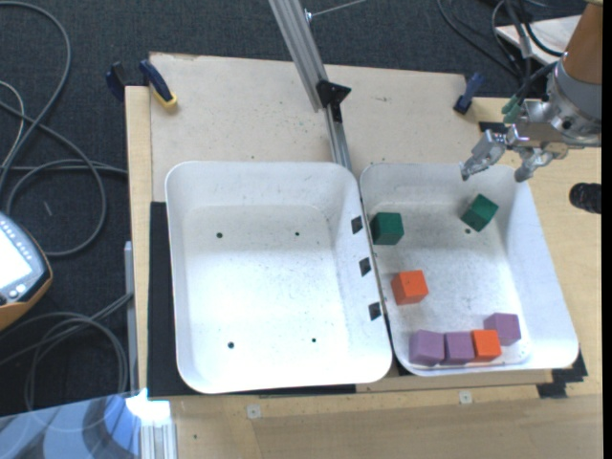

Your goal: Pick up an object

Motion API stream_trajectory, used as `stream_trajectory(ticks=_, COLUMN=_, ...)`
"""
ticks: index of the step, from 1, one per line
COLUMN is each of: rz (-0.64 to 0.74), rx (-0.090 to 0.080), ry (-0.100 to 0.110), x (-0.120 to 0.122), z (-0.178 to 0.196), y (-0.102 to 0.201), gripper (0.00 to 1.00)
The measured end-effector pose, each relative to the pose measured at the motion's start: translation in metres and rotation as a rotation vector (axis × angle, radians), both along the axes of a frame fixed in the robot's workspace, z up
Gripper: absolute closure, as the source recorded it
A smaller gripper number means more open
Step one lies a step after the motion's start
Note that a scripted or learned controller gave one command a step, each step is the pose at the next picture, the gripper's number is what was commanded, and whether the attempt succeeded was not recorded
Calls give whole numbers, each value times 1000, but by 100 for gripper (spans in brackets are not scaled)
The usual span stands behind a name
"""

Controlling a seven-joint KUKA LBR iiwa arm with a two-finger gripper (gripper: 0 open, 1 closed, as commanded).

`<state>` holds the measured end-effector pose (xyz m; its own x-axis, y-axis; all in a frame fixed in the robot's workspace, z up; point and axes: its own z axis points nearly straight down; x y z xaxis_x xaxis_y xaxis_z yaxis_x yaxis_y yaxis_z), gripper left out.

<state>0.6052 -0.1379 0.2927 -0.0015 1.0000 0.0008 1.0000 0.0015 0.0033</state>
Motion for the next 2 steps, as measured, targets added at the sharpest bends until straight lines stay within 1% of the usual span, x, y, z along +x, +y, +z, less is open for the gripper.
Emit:
stream_trajectory(ticks=1, rz=-7, rx=-4, ry=-4, x=-101, z=81, y=-39, gripper=0)
stream_trajectory(ticks=2, rz=6, rx=0, ry=-2, x=-101, z=99, y=23, gripper=0)
